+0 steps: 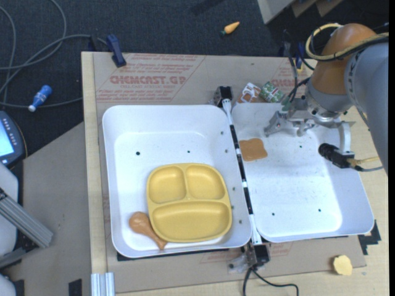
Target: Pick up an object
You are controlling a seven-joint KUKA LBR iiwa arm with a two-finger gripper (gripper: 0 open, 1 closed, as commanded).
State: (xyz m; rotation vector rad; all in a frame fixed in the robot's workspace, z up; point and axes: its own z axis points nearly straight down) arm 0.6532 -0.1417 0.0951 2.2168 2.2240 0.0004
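Observation:
My gripper (286,129) hangs over the far part of the right bin (296,196), its two fingers spread and nothing between them. A flat brown toast-like piece (252,149) lies on that bin's floor by its left wall, to the near left of the gripper and apart from it. In the left bin (123,134) sits a yellow divided plate (188,201). An orange-tan drumstick toy (144,226) rests against the plate's near left corner.
Small snack packets (261,92) lie on the bench just beyond the right bin. A yellow chunk (341,264) sits on the bench at the near right. A black fitting with cable (333,155) hangs off the arm over the right bin's right side.

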